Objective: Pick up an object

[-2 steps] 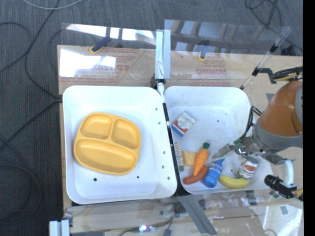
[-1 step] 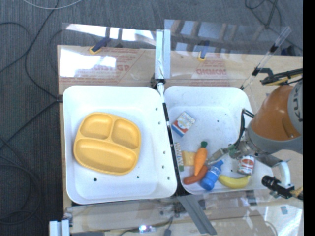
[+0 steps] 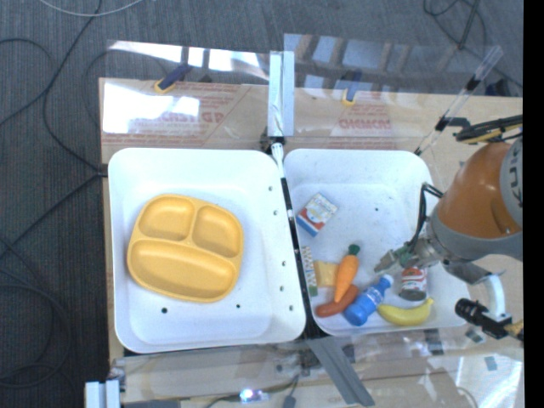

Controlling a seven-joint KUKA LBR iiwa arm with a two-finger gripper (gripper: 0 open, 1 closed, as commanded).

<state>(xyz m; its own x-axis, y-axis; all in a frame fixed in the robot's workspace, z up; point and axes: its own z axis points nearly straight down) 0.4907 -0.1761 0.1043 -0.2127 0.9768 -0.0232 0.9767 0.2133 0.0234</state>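
Can (image 3: 413, 284), small one, stands just above the banana (image 3: 405, 313), w/ blue bottle (image 3: 366, 304) touching banana's left end. Gripper (image 3: 406, 260) hangs over the can, I think bc its top is free. Grip open or closed, I cannot tell.

The right bin (image 3: 361, 164) lies bare across its far half; near its front wall a carrot (image 3: 345, 275), blue bottle (image 3: 367, 303), banana (image 3: 405, 313) and what looks like a small can (image 3: 413, 282) crowd together, some touching, leaving narrow gaps
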